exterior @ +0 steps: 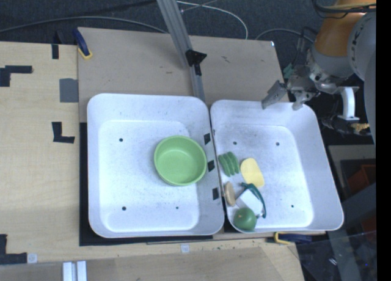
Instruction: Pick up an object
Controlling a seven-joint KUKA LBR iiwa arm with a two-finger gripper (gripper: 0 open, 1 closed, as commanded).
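Gripper [285, 98]: hanging above the far right corner of the right bin [305, 127], its two fingers standing apart, nothing between them.

Right bin, contents, all lying well below and left of the gripper, crowded against the bin's near left side: a ribbed green piece [230, 163]; just beside it a yellow lump [252, 172]; a small tan piece [230, 194]; a white block with a dark green cord [252, 198]; a green ball [245, 218] sitting at the near edge.

Left bin [110, 151]: holding a green bowl [179, 160], upright, far left of the gripper.

Arm [357, 23] cut off at right edge; small tan obj [230, 193] too small to ID.
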